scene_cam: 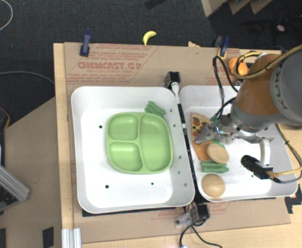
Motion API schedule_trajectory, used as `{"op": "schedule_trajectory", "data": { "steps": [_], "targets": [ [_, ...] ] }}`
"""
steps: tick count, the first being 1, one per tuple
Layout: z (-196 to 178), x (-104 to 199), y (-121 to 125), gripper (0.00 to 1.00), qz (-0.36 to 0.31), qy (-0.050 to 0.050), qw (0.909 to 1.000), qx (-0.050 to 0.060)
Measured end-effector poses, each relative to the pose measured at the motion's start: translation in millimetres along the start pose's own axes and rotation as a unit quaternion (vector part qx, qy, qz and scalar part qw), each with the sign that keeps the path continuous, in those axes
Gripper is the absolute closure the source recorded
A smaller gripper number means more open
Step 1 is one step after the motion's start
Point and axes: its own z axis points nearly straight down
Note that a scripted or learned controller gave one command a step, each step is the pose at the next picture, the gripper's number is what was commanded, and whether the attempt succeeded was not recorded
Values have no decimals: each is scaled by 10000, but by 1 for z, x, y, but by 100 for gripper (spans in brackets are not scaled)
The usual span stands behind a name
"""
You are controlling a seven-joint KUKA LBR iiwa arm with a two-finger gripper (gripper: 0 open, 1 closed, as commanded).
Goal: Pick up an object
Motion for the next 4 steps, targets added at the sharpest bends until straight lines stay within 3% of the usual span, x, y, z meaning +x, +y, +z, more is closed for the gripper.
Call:
{"op": "schedule_trajectory", "data": {
  "steps": [1, 2, 3, 4],
  "targets": [
    [-99, 41, -83, 0, -17, -6, 10000, -58],
    [-105, 39, -80, 100, -4, -19, 10000, -64],
    [-168, 113, -83, 100, -54, -9, 9999, -99],
    [-301, 78, -84, 100, -1, -26, 9999, -157]
  ]
}}
